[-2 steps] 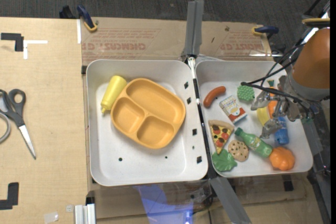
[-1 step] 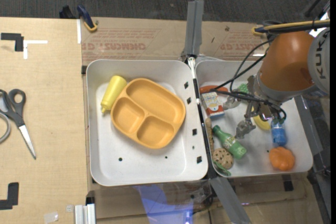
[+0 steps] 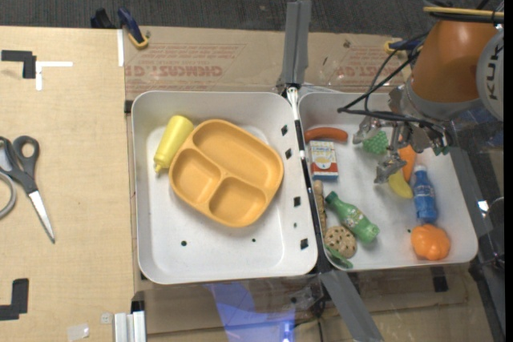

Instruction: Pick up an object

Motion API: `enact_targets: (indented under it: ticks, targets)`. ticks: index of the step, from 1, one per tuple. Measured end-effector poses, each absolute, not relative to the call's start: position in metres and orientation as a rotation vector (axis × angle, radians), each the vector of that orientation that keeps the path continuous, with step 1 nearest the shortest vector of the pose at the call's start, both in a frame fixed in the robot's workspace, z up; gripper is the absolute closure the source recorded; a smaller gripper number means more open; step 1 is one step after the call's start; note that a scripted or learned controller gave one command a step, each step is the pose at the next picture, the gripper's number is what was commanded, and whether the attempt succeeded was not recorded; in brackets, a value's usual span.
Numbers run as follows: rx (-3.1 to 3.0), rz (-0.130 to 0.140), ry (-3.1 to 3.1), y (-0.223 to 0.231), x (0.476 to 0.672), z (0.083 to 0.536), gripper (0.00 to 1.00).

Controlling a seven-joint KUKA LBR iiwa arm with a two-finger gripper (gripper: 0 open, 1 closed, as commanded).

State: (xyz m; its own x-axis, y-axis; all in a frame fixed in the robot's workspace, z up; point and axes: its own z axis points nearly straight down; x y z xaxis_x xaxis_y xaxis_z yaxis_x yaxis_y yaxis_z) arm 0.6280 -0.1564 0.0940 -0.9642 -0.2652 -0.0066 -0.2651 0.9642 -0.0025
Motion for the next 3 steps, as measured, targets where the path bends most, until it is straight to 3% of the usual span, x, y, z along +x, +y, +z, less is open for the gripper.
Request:
enact_targets:
  ticks: [1,2,3]
  targets:
    - [-0.536,-0.003,3.089,-0.201,0.585,0.094,0.00]
    - [-0.536,-0.006,3.084,-0.200,0.587,0.105,1.00]
    - [-0.536,-0.005,3.084,-0.200,0.587,0.105,0.00]
